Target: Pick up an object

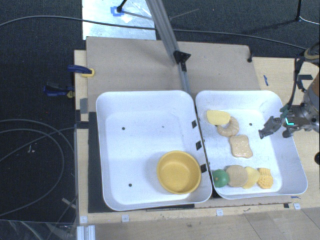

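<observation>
My gripper hangs over the right side of the right bin, pointing left, with nothing visibly in it. Left of it lie a yellow piece, a beige ring-shaped piece and a tan toast slice. Along the bin's front wall sit a green item, a beige round piece, a yellow wedge and a small waffle. The toast slice is the nearest, a short way left of and below the gripper.
A yellow bowl stands in the front right corner of the left bin. A grey pole slants down from the top to the gap between the bins. Blue clamps sit at the bench's left edge.
</observation>
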You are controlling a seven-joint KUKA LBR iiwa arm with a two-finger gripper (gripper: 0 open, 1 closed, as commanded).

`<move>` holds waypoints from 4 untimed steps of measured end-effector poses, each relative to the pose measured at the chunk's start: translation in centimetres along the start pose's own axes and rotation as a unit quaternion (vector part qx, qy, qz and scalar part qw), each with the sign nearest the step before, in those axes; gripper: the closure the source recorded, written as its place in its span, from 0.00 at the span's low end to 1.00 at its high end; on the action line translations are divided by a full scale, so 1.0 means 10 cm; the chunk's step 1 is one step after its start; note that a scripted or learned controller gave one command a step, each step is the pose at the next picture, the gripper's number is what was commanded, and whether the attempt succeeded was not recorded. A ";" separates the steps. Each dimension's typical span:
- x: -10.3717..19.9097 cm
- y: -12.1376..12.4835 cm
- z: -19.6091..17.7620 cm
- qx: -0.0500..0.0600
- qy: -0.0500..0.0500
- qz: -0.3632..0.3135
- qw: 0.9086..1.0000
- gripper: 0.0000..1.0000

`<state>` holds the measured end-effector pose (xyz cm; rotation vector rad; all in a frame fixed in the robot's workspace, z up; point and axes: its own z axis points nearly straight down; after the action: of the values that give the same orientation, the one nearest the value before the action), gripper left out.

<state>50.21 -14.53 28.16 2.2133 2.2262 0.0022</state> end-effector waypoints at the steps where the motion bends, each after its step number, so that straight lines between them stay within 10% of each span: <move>1: 0.00 0.00 0.00 0.000 0.000 0.000 1.000 0.00; 4: 0.07 -0.07 1.80 0.003 0.001 0.002 1.000 0.00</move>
<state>49.56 -13.80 10.19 2.2227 2.2253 -0.0027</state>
